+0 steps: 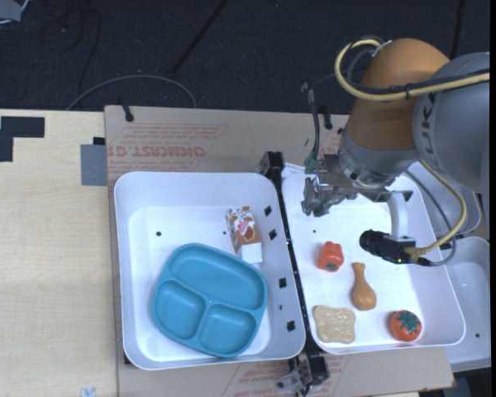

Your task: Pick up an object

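Observation:
My gripper (317, 198) hangs over the upper left part of the right bin (455, 325), just right of the divider. Nothing shows between its dark fingers. Below it in the same bin lie a red-orange toy pepper (331, 256), a tan drumstick (363, 287), a slice of toast (335, 323) and a red tomato with a green top (405, 325). The pepper is the closest, a short way below and right of the gripper.
The left bin (136, 213) holds a blue divided plate (209, 299) and a small brown and white packet (245, 231) near the divider. A black cylinder (387, 246) on the arm juts over the right bin. Cardboard lies under both bins.

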